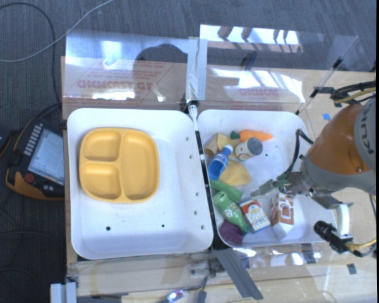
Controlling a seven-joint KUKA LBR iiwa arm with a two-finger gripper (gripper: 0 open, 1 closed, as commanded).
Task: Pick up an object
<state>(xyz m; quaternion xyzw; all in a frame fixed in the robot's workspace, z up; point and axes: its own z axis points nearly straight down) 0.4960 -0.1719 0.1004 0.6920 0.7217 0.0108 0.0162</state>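
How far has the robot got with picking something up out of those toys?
Nothing looks picked up yet. The arm has reached over the right bin, and its gripper sits low among the toys, next to a small carton. I cannot tell whether it has hold of anything. The carrot, blue bottle and green bottle lie in the bin. Grasping and lifting are left.

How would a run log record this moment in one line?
arm: over right bin | end effector: above carton | yellow tray: left bin
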